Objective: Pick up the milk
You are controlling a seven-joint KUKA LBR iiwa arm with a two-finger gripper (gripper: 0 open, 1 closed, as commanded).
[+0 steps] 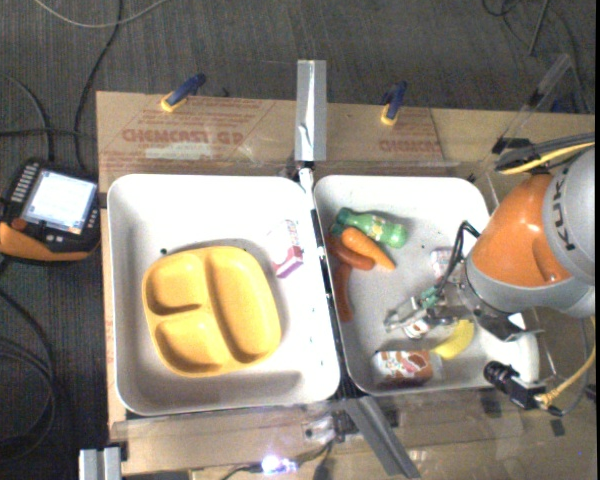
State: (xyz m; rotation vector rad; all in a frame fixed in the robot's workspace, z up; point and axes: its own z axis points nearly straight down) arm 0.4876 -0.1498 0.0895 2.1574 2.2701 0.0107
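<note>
Milk (291, 258), a small pink and white carton, is lying in the left bin (130, 208), tilted against the upper right corner of the yellow divided tray (212, 308) and close to the wall between the bins. It is probably light and fairly stiff, with flat sides offering the best hold, though it may be skidding easily on the smooth bin floor. Over in the right bin (400, 188), the tool (417, 315) is hanging low among clutter, well apart from the milk; whether it is apart or together cannot be told. Around it are lying a banana (457, 338), a brown packet (403, 365), a carrot (365, 249) and a green bottle (375, 227). The tray rim and bin wall are crowding the carton.
</note>
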